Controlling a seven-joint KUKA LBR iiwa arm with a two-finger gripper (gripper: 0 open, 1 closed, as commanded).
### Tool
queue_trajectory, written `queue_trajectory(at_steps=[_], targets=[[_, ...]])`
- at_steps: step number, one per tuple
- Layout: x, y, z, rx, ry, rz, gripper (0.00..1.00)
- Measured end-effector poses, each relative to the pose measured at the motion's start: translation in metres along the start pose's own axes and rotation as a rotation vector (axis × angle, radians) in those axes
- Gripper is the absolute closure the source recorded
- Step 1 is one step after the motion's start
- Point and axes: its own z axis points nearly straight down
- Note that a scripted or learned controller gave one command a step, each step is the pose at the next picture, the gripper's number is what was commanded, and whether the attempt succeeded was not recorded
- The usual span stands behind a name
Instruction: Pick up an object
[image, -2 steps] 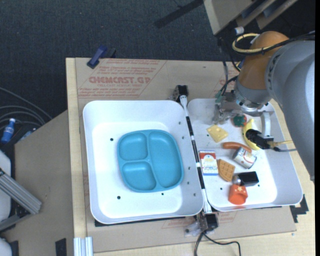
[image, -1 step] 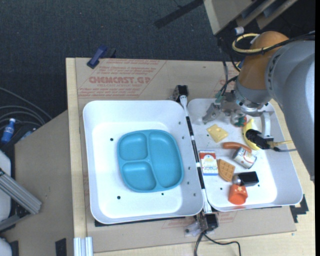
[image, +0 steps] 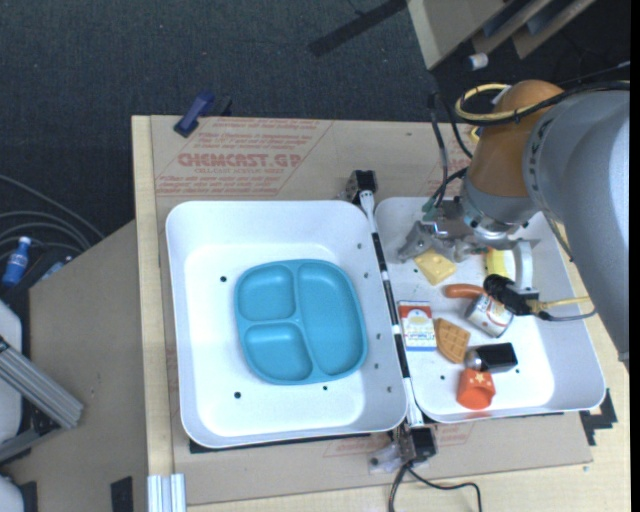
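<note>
A divided plate (image: 300, 321) is placed in the left bin (image: 195, 235); several small objects are scattered in the right bin (image: 560, 370).

The right bin (image: 575, 385) is crowded: small things lie close together toward its left half, and the arm (image: 540, 150) hangs over its far edge. The left bin (image: 190, 260) offers open margin all round the blue divided plate (image: 298, 320).
</note>
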Motion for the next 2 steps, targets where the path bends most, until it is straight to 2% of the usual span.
queue_trajectory(at_steps=[1, 2], targets=[[0.0001, 0.0012, -0.0116, -0.003, 0.000, 0.000, 1.00], [0.0001, 0.0010, -0.0113, -0.003, 0.000, 0.000, 0.00]])
